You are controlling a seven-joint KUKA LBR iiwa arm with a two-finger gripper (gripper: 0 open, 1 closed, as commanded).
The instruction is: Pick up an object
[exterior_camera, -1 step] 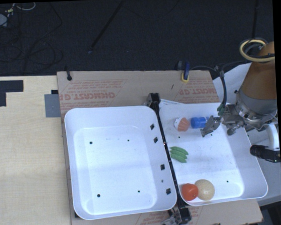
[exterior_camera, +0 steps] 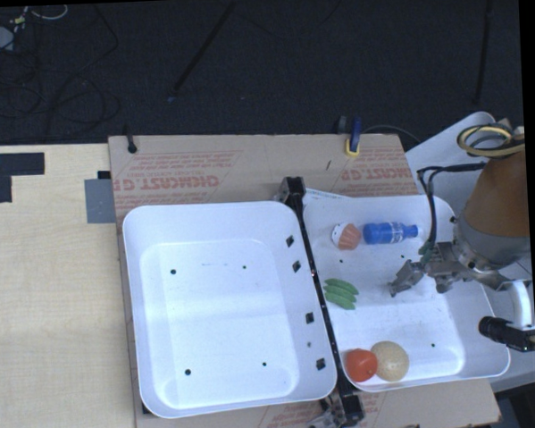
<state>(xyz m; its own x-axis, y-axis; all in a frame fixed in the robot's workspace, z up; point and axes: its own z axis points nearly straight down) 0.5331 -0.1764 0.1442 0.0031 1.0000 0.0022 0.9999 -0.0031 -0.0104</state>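
My gripper (exterior_camera: 420, 277): low over the right bin (exterior_camera: 441, 369), near its right wall, fingers spread apart with nothing between them.
My arm (exterior_camera: 500, 214): comes in from the right edge, orange band above the grey wrist.
Blue bottle (exterior_camera: 390, 233): lying on its side just beyond my fingertips, toward the bin's far wall, not touching them.
Small orange-and-white piece (exterior_camera: 346, 237): at the bottle's left end, further left of my gripper.
Green leafy piece (exterior_camera: 341, 293): well to my left, on the bin floor close to the divider between the bins.
Red ball (exterior_camera: 361, 365): nearer the camera than my gripper and left of it, in the near-left corner.
Cream ball (exterior_camera: 391, 360): touching the red ball's right side, near my gripper's front.
Left bin (exterior_camera: 215, 231): far left of my gripper, across the divider.
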